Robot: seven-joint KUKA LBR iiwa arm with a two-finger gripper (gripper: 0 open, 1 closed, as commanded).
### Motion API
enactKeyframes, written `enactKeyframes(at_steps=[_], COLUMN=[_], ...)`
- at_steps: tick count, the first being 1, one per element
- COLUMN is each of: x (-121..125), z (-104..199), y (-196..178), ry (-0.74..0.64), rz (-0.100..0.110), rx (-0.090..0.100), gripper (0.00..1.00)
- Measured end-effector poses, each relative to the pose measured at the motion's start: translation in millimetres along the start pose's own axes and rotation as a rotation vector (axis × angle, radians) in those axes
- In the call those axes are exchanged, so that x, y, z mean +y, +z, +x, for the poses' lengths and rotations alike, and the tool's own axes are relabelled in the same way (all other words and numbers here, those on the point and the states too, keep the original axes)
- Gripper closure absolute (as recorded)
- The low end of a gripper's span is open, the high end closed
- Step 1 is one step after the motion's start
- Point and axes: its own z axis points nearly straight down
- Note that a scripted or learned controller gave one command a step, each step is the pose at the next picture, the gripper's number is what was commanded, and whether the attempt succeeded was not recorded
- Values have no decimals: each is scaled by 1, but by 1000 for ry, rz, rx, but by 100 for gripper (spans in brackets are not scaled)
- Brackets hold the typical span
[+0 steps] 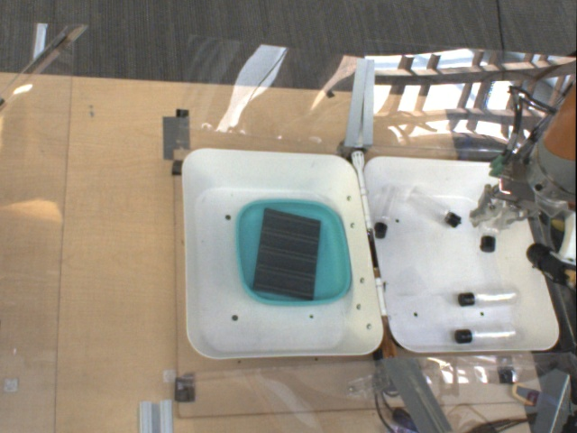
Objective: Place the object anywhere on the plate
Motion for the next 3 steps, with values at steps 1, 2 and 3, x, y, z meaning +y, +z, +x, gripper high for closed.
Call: enactKeyframes(at_steps=[1,2,3], x=[0,-51,-56], z=[0,-6,-27], y=[0,-151,-233], ry=[0,-50,76], rz=[0,-6,-8], rx=[0,0,-1], gripper=[0,0,0])
